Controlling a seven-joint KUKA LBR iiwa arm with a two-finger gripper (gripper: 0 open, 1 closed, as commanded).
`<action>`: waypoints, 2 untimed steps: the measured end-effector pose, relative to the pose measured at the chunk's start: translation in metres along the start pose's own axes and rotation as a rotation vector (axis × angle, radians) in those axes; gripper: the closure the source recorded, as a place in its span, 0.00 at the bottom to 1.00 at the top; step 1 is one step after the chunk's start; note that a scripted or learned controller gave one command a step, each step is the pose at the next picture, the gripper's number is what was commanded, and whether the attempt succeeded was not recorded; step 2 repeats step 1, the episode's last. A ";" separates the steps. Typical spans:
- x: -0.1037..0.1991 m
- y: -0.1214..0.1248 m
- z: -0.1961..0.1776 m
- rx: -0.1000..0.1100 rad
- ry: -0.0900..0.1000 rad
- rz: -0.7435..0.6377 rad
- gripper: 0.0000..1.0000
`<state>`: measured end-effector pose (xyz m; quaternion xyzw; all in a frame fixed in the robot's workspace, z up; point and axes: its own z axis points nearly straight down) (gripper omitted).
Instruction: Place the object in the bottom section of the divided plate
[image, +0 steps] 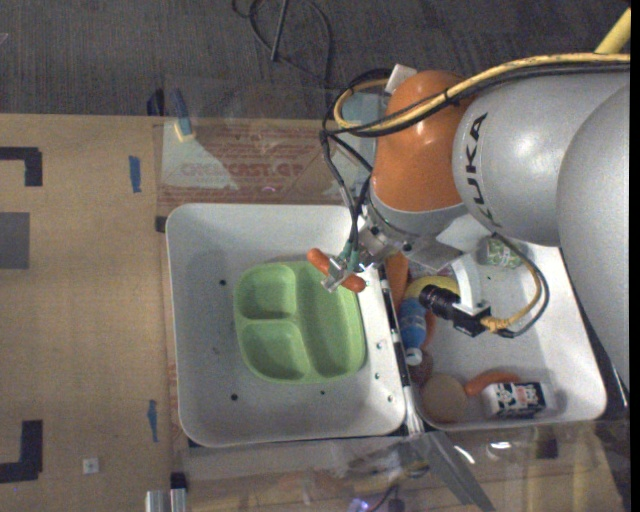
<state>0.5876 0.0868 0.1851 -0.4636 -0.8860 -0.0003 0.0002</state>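
Here, a green divided plate is seen lying in the left white bin, and everything else is placed against it. The gripper is held just over the plate's upper right rim, its fingers closed on a small orange object, which is seen between them above that rim. To the right of the plate, in the right white bin, a small carton, a blue bottle and a tan round item are found.
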 end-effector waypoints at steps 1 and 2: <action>0.000 0.000 0.000 0.000 0.000 0.000 0.00; 0.000 0.000 0.000 0.000 0.000 0.000 0.00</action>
